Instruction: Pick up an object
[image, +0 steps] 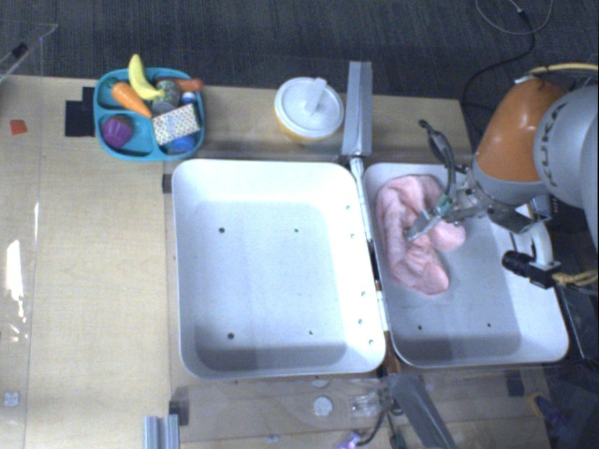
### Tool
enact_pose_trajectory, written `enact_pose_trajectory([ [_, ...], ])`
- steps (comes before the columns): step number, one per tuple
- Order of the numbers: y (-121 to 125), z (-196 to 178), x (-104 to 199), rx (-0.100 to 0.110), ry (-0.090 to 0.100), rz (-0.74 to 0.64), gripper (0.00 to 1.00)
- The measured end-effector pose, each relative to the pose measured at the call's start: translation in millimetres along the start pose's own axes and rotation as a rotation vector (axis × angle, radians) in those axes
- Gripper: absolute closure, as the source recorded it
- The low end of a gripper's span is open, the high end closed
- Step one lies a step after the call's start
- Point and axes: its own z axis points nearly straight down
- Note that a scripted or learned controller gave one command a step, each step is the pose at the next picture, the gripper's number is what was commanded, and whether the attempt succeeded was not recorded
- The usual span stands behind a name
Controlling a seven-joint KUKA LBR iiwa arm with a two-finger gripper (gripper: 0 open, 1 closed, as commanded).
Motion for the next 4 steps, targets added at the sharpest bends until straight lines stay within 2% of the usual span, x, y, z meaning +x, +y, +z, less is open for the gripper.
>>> enact_pose_trajectory([
  [1,-8,-1,42,-0.003,-0.002,-0.237,0.00],
  [2,-4,-14,42,-0.012,-0.004,-0.239,1.00],
  [3,57,-95,60,0.006,0.005,-0.285,1.00],
  [4,60,-106,61,-0.003,0.000,-0.290,1.00],
])
